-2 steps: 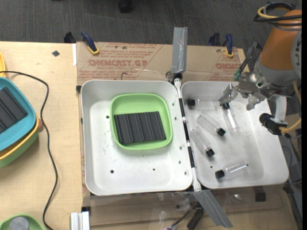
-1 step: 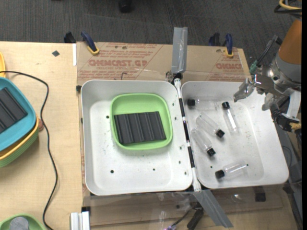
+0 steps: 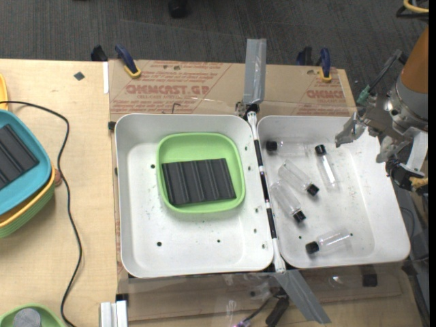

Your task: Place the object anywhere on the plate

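Note:
A green square plate lies in the left bin, with a dark ribbed slab flat on it. Several clear vials with black caps lie in the right bin: one near the back, two in the middle, one at the front. A loose black cap sits near the back left corner of that bin. My gripper hangs over the right bin's back right part, above and to the right of the back vial, touching none of them.
Clamps hold a cardboard sheet behind the bins. Teal and yellow trays stand at the far left, and a black cable runs across the wooden bench. The arm's orange band rises at the right edge.

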{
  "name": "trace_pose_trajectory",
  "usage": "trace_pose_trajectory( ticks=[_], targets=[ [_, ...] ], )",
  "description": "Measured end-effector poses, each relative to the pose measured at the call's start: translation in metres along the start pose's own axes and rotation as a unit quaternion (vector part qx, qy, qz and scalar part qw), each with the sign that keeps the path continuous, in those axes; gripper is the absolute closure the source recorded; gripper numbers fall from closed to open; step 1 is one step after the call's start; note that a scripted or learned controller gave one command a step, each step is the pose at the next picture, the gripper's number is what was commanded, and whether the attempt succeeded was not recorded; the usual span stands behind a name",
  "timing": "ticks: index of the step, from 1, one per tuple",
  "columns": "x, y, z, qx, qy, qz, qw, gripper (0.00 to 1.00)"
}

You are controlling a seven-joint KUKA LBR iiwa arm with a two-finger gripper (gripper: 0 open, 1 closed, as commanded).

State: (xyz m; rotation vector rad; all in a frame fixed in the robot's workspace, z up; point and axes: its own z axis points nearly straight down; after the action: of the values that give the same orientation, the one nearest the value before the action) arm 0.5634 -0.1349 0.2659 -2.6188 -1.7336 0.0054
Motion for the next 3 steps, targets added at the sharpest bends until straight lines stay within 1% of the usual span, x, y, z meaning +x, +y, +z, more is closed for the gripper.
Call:
trace_pose_trajectory(
  ticks=[1,2,3],
  targets=[
    [0.020,-0.015,0.001,0.001,-0.001,0.134,0.9910,0.00],
    [-0.023,0.016,0.011,0.001,-0.001,0.295,0.9556,0.00],
    [-0.053,0.029,0.000,0.001,-0.001,0.456,0.8898,0.00]
  ],
)
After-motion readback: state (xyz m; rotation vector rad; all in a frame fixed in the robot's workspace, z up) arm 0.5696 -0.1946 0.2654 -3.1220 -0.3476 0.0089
